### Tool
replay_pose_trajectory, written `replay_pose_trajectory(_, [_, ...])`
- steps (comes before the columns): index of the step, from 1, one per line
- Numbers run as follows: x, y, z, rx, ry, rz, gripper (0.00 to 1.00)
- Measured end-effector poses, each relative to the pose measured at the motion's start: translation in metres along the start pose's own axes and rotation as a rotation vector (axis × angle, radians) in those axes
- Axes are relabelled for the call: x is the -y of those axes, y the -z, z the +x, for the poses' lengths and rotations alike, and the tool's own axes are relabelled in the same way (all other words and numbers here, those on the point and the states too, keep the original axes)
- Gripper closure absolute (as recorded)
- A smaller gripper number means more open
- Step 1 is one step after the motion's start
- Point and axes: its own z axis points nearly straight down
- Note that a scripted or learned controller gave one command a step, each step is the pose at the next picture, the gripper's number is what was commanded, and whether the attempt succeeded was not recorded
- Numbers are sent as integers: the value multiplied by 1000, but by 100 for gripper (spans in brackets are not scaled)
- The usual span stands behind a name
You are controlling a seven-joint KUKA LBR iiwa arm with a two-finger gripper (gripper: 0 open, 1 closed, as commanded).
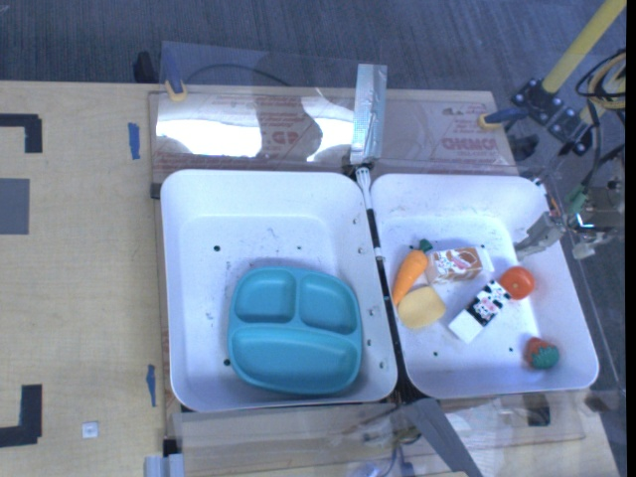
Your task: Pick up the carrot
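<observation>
The carrot [408,272], orange with a green top, lies tilted at the left side of the right bin [452,199], close to the divider. A yellow rounded piece [421,307] touches its lower end. What looks like my gripper [556,229] hangs over the right bin's right rim, well to the right of the carrot and apart from it. It carries nothing that I can see.
Beside the carrot in the right bin lie a printed packet [459,263], a black-and-white carton [481,310], an orange-red ball [517,282] and a red-and-green piece [542,353]. The left bin [199,217] holds a teal divided plate [295,331].
</observation>
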Motion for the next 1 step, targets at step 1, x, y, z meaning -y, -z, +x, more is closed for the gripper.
replay_pose_trajectory(1, [-70,-123,40,-2,33,7,0])
